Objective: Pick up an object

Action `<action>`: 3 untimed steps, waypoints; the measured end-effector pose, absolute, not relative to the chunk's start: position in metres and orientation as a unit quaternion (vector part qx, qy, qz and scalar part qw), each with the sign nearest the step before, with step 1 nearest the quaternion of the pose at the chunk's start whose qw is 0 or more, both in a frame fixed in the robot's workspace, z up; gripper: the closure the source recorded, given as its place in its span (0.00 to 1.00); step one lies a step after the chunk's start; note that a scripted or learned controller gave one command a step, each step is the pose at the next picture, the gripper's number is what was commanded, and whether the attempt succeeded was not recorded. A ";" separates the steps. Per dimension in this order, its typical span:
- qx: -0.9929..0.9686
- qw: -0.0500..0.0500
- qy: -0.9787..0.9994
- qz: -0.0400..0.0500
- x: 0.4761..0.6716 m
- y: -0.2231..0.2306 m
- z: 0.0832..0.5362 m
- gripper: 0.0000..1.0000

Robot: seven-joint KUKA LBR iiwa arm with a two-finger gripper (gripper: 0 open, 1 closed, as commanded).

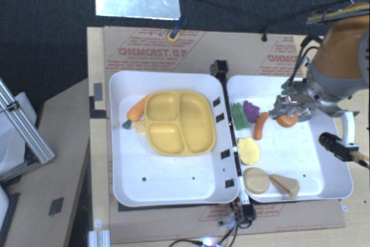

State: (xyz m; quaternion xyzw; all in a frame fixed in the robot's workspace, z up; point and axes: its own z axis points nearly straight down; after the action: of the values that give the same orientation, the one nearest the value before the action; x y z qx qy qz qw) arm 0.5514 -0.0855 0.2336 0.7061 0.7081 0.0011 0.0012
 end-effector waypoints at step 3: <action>0.706 0.001 0.708 0.001 0.557 -0.086 0.233 1.00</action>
State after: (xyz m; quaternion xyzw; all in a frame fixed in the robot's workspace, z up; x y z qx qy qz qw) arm 0.5572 -0.0860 0.2331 0.7059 0.7083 0.0007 0.0009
